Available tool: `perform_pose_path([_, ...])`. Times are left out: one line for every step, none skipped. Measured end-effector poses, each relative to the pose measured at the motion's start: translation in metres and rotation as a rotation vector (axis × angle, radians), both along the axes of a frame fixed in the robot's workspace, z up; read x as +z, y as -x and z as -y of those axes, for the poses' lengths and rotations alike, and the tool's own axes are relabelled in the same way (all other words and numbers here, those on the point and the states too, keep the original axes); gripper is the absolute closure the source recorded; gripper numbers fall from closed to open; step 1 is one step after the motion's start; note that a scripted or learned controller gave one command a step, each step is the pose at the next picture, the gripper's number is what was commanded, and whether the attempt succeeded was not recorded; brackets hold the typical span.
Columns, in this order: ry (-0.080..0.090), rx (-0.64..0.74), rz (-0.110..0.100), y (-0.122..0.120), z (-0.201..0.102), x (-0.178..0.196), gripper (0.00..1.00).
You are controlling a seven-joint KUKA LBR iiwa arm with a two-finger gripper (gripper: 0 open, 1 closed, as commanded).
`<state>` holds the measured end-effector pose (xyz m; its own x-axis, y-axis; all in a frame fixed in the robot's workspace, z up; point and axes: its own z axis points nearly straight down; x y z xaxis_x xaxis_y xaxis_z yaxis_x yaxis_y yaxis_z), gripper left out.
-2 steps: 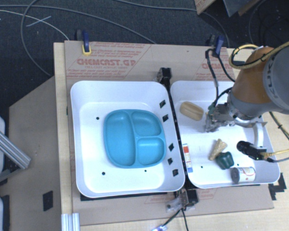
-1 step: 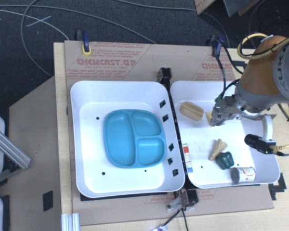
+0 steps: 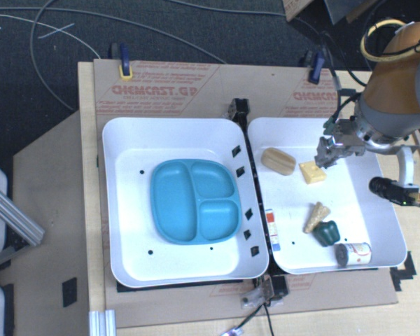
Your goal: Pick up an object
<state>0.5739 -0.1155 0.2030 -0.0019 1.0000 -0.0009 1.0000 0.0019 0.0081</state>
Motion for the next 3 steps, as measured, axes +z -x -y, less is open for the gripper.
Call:
perform_pose_path([0.000, 0.000, -0.002, 0.001, -0.001, 0.044, 1.00])
perform_pose_path([-0.004, 0.004, -0.009, 0.006, -0.049, 0.047, 1.00])
perform_pose_path([-0.004, 0.005, -0.009, 0.006, -0.101, 0.050, 1.00])
